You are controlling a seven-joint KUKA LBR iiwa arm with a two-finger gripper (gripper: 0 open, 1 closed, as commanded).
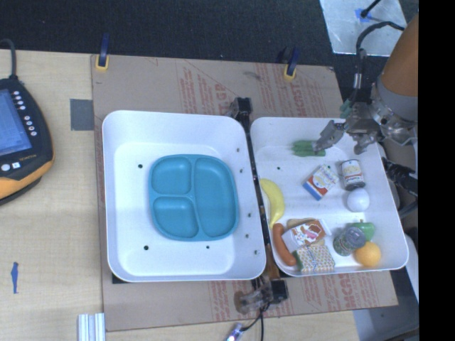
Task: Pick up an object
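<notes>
My gripper (346, 139) hovers over the far part of the right bin (398, 219), fingers spread and nothing between them. Its left finger (328, 136) hangs just right of a small green object (304, 148). A small can (351, 175) and a little carton (321, 181) lie just in front of the gripper, with a white ball (357, 201) nearer still. Along the bin's left wall lies a banana (273, 199). The near end holds a sausage (282, 246), a snack box (306, 234), a checkered packet (316, 259), a dark jar (347, 240) and an orange (368, 255).
The left bin (128, 261) holds a blue divided plate (193, 195). A control pendant (18, 137) lies on the bench at far left. Clamps (289, 62) pin the cardboard sheet at the back. The arm's orange band (405, 55) rises at the right edge.
</notes>
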